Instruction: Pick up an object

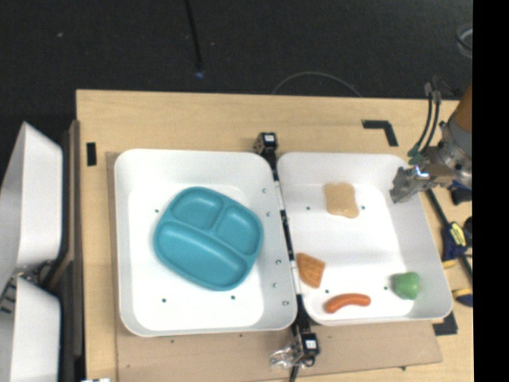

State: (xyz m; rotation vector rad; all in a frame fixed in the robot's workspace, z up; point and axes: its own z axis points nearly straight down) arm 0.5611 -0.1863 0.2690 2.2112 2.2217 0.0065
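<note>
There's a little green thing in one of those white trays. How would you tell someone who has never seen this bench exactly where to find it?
Start at the right-hand white bin, the one without the blue divided plate. Go to its near right corner: the small green round toy sits there, just right of the red sausage. It is the only green item; the others in the bin are tan, orange and red.

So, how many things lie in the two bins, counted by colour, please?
Blue: 1, the divided plate in the left bin
Tan: 1, the bread-like piece in the right bin
Orange: 1, the wedge
Red-orange: 1, the sausage
Green: 1, the round item
Total: 5
</note>
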